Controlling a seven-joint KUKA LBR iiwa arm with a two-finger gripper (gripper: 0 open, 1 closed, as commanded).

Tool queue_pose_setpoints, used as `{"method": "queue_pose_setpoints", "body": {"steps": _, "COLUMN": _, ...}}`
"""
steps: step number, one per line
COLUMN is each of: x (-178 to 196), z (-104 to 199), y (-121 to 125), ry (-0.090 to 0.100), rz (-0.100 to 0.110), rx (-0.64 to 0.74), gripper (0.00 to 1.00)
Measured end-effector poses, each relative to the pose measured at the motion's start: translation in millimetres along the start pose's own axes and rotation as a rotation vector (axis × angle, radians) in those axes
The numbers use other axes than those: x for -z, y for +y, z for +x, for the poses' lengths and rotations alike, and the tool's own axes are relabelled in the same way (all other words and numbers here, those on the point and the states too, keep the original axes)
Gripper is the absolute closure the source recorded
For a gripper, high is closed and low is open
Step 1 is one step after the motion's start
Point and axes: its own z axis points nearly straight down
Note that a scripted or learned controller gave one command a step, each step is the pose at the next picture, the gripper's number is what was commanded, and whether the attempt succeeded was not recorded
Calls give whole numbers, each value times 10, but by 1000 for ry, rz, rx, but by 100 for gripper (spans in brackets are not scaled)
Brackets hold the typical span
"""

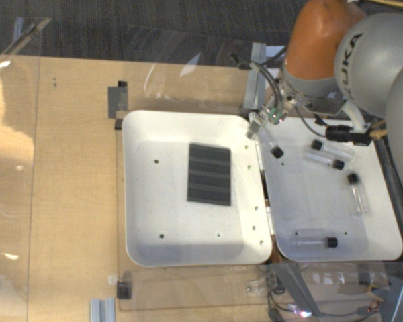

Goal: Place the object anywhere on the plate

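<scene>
A dark grey ribbed plate [209,174] lies flat in the middle of the left bin [148,206]. Several clear tubes with black caps lie in the right bin [383,240]: one [327,158] near the back, one [356,193] at the right, one [314,241] near the front. Another short tube [274,147] lies at the back left, just below my gripper [258,121]. The gripper hangs over the wall between the two bins, at their far end. Whether it touches that tube I cannot tell.
The grey and orange arm [336,39] fills the upper right and overhangs the far part of the right bin. Black brackets [119,99] stand at the left bin's corners. Cables [289,300] run along the front edge.
</scene>
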Motion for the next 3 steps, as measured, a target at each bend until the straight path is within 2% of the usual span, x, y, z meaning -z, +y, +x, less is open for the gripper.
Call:
{"method": "queue_pose_setpoints", "body": {"steps": 1, "x": -14, "z": 366, "y": 274, "ry": 3, "rz": 0, "rx": 342, "gripper": 100}}
{"method": "queue_pose_setpoints", "body": {"steps": 2, "x": -6, "z": 829, "y": 758, "ry": 2, "rz": -2, "rx": 655, "gripper": 100}}
{"method": "queue_pose_setpoints", "body": {"steps": 3, "x": -309, "z": 1244, "y": 1178, "ry": 6, "rz": -2, "rx": 899, "gripper": 100}}
